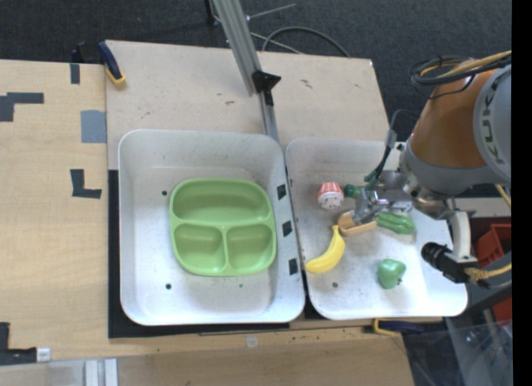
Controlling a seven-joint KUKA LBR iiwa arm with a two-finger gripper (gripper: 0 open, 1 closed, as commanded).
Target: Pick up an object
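A: Where is the gripper (368, 207)?

B: Low in the right bin (432, 297), centre-right of the frame, just above a tan piece (357, 227) that touches the banana (327, 254). Whether it is open or closed, I cannot tell.

A: Anything lifted?

B: Nothing that I can see. A green pod (396, 224) lies beside it, a pink-topped toy (330, 195) to its left, a green pepper (390, 273) lower right. The left bin (141, 210) holds a green divided plate (223, 226). I judge the pick not yet done.

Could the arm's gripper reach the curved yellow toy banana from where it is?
Probably yes. The gripper hangs low in the right white bin, close beside the curved yellow toy banana. The banana lies uncovered on the bin floor with open space above it.
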